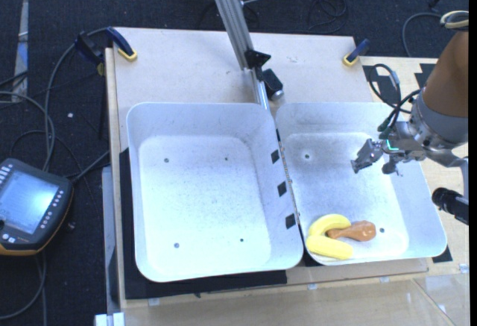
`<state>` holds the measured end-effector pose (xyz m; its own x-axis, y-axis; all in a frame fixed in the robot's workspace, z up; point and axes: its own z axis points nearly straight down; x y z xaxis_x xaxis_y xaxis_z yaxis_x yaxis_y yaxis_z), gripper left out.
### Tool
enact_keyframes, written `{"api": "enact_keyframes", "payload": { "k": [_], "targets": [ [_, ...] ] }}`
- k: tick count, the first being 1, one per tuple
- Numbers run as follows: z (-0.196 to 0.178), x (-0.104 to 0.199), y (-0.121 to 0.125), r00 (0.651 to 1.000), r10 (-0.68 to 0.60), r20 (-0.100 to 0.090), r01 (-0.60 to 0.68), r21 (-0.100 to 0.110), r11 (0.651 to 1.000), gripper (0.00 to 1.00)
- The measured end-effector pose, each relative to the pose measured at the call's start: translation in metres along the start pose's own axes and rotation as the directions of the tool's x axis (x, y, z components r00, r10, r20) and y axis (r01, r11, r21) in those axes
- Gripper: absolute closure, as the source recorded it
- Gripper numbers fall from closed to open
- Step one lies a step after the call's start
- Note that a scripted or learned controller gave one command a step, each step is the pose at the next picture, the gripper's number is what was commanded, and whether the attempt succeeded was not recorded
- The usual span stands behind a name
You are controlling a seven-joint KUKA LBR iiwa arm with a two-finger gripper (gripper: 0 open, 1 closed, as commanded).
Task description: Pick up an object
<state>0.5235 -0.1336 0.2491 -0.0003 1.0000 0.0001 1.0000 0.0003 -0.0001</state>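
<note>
Two-finger gripper (370,157), jaw state indeterminable, hovers far of curved yellow plastic banana (326,236); recommend centring above before descending.

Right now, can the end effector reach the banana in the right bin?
Probably yes. The end effector hangs over the right bin, and bare floor lies between it and the banana; the orange piece touches it.

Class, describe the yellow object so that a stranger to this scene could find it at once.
Start at the right-hand white bin and go to its near edge. There lies a curved yellow banana, touching a brown, drumstick-shaped object; its bright yellow colour and crescent shape set it apart.
</note>
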Motion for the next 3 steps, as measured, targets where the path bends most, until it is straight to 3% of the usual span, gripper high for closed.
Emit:
{"api": "enact_keyframes", "payload": {
  "k": [1, 3],
  "targets": [
    [0.0, 0.0, 0.0, 1.0, 0.0, 0.0, 0.0, 0.0, 1.0, 0.0],
    [0.105, -0.004, -0.001, 1.0, 0.0, -0.001, 0.0, 0.004, 1.0, 0.0]
  ]
}}
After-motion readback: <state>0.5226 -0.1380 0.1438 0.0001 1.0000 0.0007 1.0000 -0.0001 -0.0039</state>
